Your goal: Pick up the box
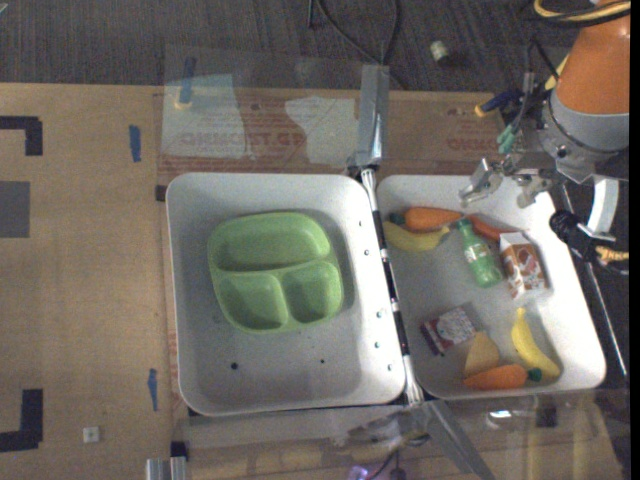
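The hand [497,180] hangs over the right bin's [560,368] far edge; I cannot tell its grip. The juice box [523,265] lies toward five o'clock, pointing twelve to six.

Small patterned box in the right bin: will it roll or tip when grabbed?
The box lies flat with flat faces, so it likely won't roll. It looks like light cardboard, so may crush or skid on the smooth bin. The cheese wedge beside it may get nudged.
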`<state>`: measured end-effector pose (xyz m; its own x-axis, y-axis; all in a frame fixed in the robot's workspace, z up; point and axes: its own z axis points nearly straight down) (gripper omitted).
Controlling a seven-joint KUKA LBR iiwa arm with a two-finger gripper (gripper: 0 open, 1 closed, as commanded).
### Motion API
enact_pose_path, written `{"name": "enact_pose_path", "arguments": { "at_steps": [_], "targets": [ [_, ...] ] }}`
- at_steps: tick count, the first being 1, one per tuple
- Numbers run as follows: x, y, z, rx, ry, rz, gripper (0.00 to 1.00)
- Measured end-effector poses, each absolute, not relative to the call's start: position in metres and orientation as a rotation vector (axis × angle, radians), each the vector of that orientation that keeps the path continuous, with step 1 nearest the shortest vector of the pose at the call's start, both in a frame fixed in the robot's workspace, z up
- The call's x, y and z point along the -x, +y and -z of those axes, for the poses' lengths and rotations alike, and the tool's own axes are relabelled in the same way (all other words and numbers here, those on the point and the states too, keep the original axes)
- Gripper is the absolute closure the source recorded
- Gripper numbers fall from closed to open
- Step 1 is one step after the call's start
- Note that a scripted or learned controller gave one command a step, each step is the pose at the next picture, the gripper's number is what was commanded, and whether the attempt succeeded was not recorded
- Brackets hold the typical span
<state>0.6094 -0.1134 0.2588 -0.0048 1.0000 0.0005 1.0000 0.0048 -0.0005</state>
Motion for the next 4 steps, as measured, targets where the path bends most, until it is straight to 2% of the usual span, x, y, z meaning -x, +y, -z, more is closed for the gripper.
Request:
{"name": "enact_pose_path", "arguments": {
  "at_steps": [1,2,3,4],
  "targets": [
    [-0.564,-0.105,-0.103,2.193,-2.248,0.001,0.00],
    [-0.488,-0.104,-0.097,2.474,-1.929,-0.003,0.00],
    [-0.488,-0.107,-0.106,2.485,-1.920,0.000,1.00],
    [-0.479,-0.036,-0.184,2.564,-1.812,-0.002,1.00]
  ]
}}
